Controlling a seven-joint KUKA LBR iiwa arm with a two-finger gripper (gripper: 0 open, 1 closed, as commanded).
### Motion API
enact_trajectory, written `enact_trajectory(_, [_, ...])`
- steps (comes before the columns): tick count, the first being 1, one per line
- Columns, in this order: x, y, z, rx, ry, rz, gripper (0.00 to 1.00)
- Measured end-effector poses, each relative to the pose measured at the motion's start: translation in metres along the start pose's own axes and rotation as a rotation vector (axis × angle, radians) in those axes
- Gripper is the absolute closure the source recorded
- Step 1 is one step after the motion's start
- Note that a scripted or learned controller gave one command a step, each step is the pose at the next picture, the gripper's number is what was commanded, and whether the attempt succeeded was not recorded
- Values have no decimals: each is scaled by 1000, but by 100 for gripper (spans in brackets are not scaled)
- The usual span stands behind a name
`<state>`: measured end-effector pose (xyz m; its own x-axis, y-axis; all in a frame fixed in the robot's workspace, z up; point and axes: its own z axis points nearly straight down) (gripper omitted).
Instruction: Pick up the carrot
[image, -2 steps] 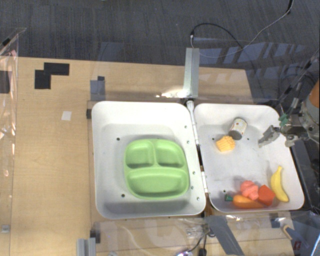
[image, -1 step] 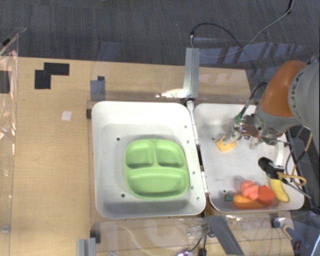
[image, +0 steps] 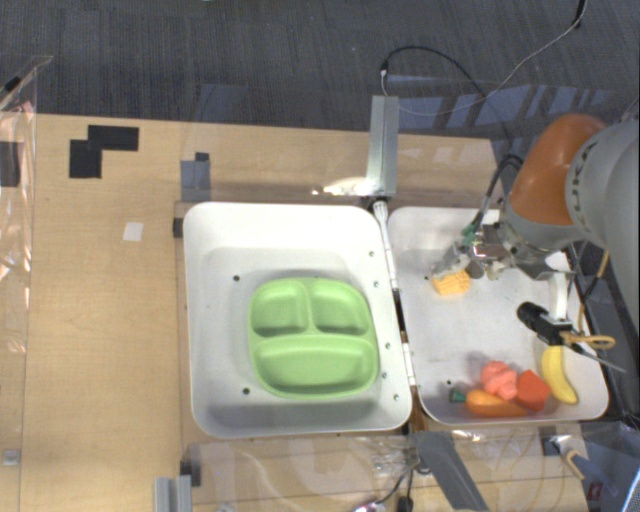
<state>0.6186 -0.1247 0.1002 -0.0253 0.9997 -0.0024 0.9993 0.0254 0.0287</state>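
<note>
The orange plastic carrot (image: 492, 403) lies at the right bin's (image: 440, 340) near edge among toy foods, well apart from the gripper (image: 478, 252). Grip state: cannot tell.

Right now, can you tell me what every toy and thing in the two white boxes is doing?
green tray: flat in the left bin, right side up.
corn: lying in the right bin, just below the gripper.
carrot: lying at the right bin's near edge, not picked up.
banana: lying by the right wall.
pink toy: resting against the carrot.
red toy: resting beside the banana.
</note>
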Motion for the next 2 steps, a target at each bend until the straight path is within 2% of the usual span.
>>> enact_trajectory(1, [19, 1, 11, 17, 2, -87, 0])
enact_trajectory(2, [20, 4, -1, 11, 3, -88, 100])
